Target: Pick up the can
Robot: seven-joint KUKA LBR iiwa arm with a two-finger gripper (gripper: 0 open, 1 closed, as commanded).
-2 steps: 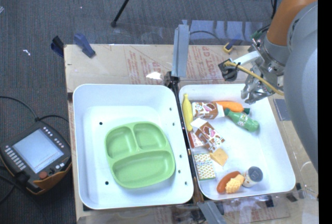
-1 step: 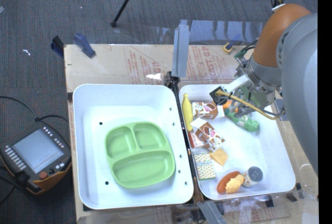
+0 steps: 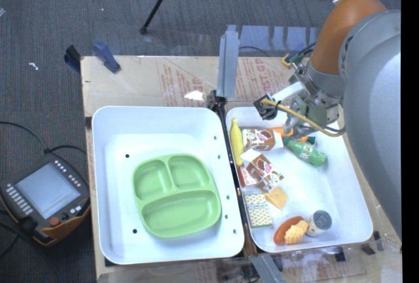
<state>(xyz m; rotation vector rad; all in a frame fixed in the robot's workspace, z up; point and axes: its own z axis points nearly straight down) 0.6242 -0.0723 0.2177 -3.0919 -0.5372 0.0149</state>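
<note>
grey-armed gripper (image 3: 302, 123) hangs over the right bin's (image 3: 347, 183) far end; whether it is wide or narrow i cannot tell. silver can (image 3: 319, 221) stands upright in the near corner, well apart, beside an orange toy (image 3: 291, 230).

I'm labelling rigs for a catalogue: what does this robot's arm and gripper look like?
The arm is bulky, rounded and light grey, with a glossy orange band above the wrist. Yellow and black cables loop around the wrist. The gripper is a compact dark metal assembly.

Light: we see even, bright overhead lighting
Glare: white patch on the cardboard (image 3: 194, 95)
Shadows: soft
Focus: we find it slightly grainy
</note>
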